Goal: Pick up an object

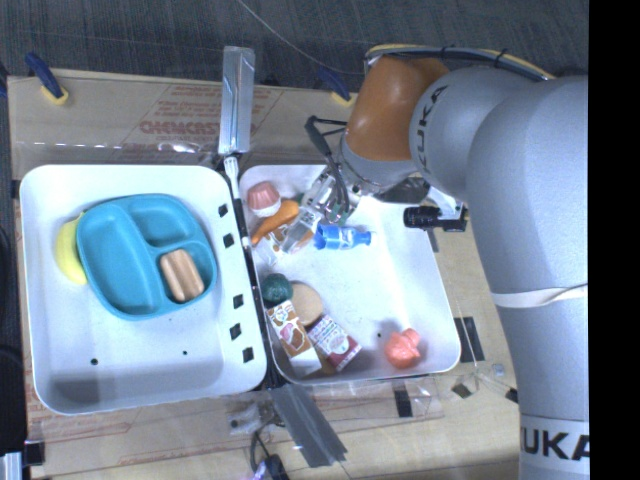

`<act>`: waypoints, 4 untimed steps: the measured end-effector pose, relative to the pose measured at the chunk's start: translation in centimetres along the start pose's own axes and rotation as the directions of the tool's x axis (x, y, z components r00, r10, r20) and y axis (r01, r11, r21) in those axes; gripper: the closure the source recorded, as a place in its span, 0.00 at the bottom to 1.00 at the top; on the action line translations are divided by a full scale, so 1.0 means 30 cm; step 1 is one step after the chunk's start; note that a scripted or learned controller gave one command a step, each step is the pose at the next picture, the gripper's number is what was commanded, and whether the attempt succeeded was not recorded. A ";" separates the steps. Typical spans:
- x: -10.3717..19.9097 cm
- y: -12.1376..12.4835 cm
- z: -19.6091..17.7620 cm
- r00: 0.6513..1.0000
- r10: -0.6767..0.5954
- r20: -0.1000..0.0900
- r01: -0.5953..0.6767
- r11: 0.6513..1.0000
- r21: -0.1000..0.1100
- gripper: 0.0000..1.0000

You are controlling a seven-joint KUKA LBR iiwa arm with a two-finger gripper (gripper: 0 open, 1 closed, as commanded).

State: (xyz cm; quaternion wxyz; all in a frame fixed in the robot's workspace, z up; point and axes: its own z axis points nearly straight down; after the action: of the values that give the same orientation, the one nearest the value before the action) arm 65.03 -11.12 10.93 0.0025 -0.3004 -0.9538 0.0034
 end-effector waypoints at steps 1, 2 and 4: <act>0.034 0.018 -0.146 0.945 -0.327 0.011 0.327 0.945 -0.007 0.00; 0.077 -0.115 0.054 0.991 -0.131 0.006 0.131 0.991 -0.008 0.00; -0.144 -0.237 0.054 0.982 0.188 0.004 -0.188 0.982 -0.009 0.00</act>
State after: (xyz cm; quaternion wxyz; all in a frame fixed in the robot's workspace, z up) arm 64.48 -19.42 9.36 -0.0016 -0.3891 -0.9212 0.0002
